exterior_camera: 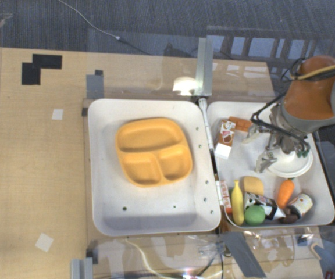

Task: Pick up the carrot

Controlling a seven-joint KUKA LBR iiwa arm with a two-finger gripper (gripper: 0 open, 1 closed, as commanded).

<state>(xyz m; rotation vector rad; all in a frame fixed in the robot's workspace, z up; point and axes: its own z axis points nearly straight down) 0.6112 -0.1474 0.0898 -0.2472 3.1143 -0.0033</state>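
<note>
The carrot (pixel 285 192) is a short orange stub lying in the front right part of the right bin (pixel 324 185), just below a white dish (pixel 292 165). My gripper (pixel 276 154) hangs over the middle of that bin, above and a little left of the carrot, clear of it. It looks open, with nothing between its fingers. The grey arm with its orange band (pixel 310 95) comes in from the right.
Around the carrot lie a yellow banana (pixel 237 201), a green lime (pixel 255 215), a pale yellow piece (pixel 252 185), a small can (pixel 302 203) and a dark item (pixel 267 202). A carton (pixel 227 133) sits at the back left. The left bin (pixel 100 156) holds an orange divided plate (pixel 154 151).
</note>
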